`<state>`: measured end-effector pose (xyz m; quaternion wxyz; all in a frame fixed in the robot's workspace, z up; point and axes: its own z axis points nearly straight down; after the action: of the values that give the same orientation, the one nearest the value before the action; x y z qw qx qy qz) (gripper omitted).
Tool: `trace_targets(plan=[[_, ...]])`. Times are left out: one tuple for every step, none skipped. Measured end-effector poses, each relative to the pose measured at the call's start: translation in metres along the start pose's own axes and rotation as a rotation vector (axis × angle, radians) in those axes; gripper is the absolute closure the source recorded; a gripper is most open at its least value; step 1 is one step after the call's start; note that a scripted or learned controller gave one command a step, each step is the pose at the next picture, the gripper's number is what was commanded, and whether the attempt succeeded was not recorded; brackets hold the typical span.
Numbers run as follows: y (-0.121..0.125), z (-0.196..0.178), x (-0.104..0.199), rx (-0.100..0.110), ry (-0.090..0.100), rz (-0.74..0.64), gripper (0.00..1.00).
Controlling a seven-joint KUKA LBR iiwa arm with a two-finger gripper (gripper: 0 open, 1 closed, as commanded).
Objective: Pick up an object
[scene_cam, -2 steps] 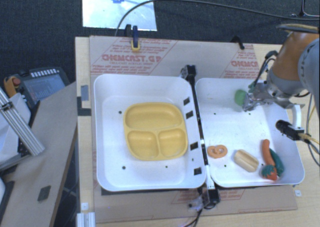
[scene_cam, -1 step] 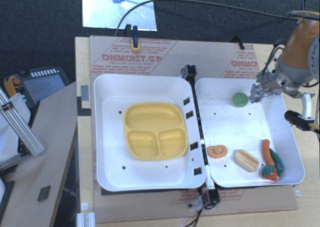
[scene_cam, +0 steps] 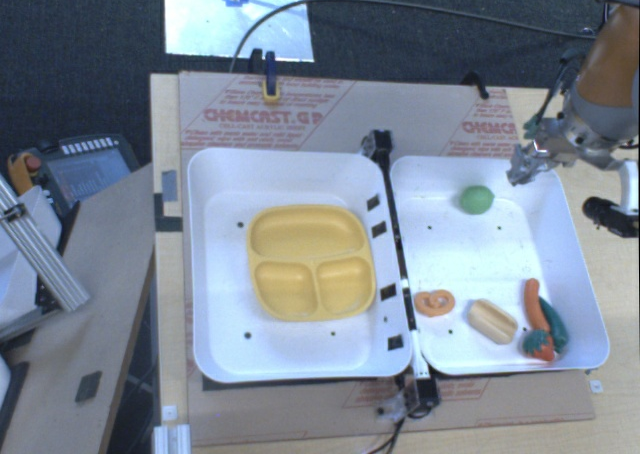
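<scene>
Green ball [scene_cam: 477,199] sits in right bin [scene_cam: 570,232]. We see gripper [scene_cam: 524,167] near, at bin's back edge. We can't tell if it's open.

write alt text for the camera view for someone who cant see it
A grey robot arm's gripper hovers over the top right corner of the right white bin, which holds a green ball, an orange ring, a bread roll and a carrot. The left white bin holds a yellow divided tray.
</scene>
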<state>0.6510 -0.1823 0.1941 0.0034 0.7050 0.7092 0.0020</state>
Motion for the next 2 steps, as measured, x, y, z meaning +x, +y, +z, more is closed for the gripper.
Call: trace_targets(plan=[[0.002,-0.031,0.0,0.001,0.0,0.0,1.0],[-0.004,-0.03,0.042,0.006,0.002,-0.001,1.0]])
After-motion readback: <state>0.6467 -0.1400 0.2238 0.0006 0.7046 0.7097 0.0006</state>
